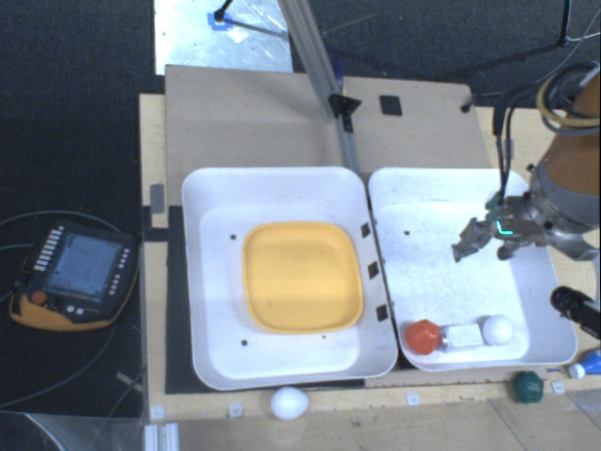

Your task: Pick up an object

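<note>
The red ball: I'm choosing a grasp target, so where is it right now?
The red ball lies in the right bin, at its near left corner, beside a small white block, with a white ball beyond that.

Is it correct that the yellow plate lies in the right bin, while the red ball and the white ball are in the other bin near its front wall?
Not quite. The camera view shows the yellow plate in the left bin. The red ball and the white ball lie in the other bin, the right bin, near its front wall.
</note>
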`<control>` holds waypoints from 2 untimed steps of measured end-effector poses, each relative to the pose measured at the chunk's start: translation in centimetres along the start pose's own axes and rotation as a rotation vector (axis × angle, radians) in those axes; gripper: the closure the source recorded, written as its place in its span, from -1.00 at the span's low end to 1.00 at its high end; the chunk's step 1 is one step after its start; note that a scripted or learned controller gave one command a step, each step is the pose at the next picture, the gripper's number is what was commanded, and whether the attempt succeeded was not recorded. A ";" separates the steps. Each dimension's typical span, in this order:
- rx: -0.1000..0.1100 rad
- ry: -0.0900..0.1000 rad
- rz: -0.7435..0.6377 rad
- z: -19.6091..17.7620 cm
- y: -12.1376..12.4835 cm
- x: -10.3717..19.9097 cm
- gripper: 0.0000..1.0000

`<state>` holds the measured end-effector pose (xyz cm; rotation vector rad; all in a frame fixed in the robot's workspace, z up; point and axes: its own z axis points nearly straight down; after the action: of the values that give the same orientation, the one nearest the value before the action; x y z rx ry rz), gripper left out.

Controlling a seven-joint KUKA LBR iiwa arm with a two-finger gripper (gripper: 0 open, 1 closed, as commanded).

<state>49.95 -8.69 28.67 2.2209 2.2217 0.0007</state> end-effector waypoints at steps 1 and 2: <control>0.000 0.000 0.000 0.0 0.0 0.0 -1.00; 0.005 0.000 0.000 6.1 0.2 0.4 -1.00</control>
<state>50.20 -8.25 22.58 2.2233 2.2243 -0.0044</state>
